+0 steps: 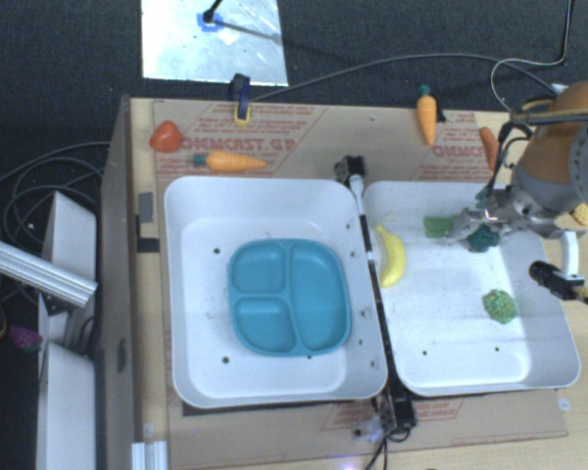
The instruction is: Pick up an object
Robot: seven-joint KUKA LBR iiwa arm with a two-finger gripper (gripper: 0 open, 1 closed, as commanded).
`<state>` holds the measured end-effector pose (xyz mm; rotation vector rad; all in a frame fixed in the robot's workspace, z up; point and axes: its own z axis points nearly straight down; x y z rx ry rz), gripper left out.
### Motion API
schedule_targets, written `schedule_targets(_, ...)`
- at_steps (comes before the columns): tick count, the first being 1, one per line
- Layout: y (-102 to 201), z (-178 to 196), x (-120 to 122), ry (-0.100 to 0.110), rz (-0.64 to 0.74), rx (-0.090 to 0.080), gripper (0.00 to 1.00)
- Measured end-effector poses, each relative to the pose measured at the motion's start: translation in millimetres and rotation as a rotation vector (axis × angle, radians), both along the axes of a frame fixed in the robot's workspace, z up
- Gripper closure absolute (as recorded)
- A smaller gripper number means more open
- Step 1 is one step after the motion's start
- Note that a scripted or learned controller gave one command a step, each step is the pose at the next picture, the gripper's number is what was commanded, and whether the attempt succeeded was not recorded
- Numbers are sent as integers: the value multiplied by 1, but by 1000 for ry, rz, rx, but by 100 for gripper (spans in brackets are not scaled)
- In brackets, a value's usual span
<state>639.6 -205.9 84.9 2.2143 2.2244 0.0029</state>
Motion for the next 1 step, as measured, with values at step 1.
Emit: schedule_targets(1,-1,11,1,-2,3,-2,100)
